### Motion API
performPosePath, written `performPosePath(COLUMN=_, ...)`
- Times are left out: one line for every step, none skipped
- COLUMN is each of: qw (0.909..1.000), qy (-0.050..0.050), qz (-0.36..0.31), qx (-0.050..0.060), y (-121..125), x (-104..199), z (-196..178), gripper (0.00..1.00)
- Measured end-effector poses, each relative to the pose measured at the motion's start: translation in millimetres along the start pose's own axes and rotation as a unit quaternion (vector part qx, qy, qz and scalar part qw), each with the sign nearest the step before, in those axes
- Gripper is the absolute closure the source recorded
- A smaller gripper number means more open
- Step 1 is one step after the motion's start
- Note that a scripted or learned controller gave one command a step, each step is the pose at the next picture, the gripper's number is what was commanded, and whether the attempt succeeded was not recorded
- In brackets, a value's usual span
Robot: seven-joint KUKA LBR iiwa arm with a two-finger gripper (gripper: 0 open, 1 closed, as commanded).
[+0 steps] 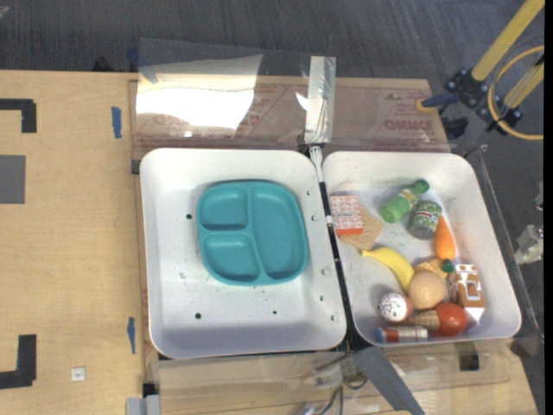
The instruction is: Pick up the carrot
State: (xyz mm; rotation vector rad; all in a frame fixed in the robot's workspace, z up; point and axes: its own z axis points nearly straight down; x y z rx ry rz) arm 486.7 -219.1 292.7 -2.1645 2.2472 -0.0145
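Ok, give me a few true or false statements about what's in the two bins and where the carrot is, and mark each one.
1. The carrot lies in the right bin. True.
2. The teal divided tray sits in the right bin. False: it sits in the left bin.
3. The banana lies to the camera's left of the carrot. True.
4. The carrot rests on the teal tray. False: it lies in the right bin, beside the dark can.
5. The green bottle is in the same bin as the carrot. True.
6. The tomato is at the far edge of the right bin. False: it is near the bin's front edge.
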Motion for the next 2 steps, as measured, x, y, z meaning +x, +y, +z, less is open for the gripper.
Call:
performPosePath(qw=1.0000, qy=-0.001, qz=0.001, qx=0.003, y=-2, x=-1, z=-10, gripper=1.00)
performPosePath(qw=0.9993, qy=-0.001, qz=-0.035, qx=-0.015, y=12, x=2, z=148, gripper=1.00)
